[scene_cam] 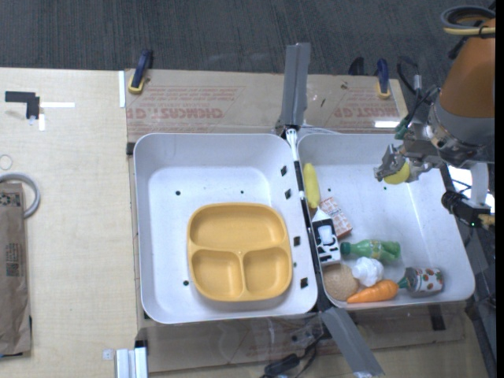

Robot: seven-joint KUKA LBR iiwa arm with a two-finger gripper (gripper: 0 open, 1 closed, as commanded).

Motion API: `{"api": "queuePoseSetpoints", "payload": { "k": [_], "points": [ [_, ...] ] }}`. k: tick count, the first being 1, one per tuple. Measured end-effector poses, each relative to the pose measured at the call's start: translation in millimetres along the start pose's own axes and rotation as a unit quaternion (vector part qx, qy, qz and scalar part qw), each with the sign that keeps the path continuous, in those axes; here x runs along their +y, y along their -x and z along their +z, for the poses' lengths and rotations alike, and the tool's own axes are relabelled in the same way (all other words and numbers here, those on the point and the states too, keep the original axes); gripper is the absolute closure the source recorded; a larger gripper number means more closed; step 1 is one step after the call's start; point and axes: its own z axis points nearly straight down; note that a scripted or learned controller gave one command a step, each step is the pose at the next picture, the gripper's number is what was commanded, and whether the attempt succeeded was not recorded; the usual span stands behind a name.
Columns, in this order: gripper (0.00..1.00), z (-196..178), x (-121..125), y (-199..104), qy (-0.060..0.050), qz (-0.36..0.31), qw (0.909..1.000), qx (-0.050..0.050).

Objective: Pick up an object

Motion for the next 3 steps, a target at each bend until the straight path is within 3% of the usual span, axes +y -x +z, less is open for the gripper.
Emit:
{"api": "queuePoseSetpoints", "payload": {
  "k": [1,2,3],
  "points": [
    [1.0,67,-11,19,-0.001,-0.055,0.9985,0.001],
    [1.0,62,-11,20,-0.003,-0.055,0.9985,0.001],
    [1.0,-1,41,-22,0.001,-0.083,0.9966,0.0]
  ]
}}
